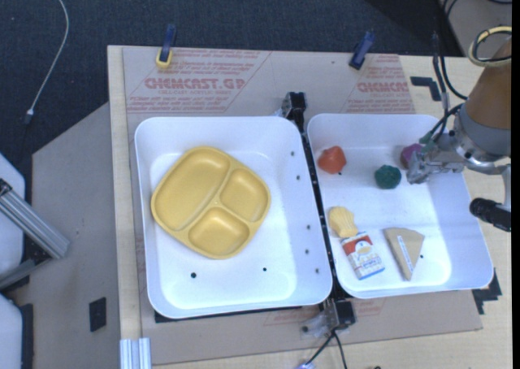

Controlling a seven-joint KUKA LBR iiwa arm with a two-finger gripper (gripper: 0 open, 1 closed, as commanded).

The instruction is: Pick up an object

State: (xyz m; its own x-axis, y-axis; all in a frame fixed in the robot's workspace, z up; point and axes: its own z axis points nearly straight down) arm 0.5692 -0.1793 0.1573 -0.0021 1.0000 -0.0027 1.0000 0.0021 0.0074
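Item: small purple rounded object [409, 152], at the twelve-to-one o'clock part of the right shallow white plastic bin [455, 274], partly covered by the robot's metal end effector [424, 166]; probably the pick target, though the view is too coarse to be sure.

Progress: nothing is seen lifted. The end effector is low in the bin, touching or just beside the purple object; the grasp and the lift are judged to remain.

End effector: whether it is released or clenched cannot be told, nor whether anything is held.

Same bin, outward: dark green rounded object [387, 175] just beside at nine o'clock of the end effector; orange-red rounded object [331, 159] further at nine o'clock; pale yellow lumpy object [341, 220] at seven o'clock; red-and-white small carton [364, 255] just below it; tan wedge-shaped piece [405, 249] at six o'clock.

Left shallow white plastic bin [236, 294]: yellow three-compartment plastic plate [210, 201].

Support: desk with printed cardboard sheet [244, 75].
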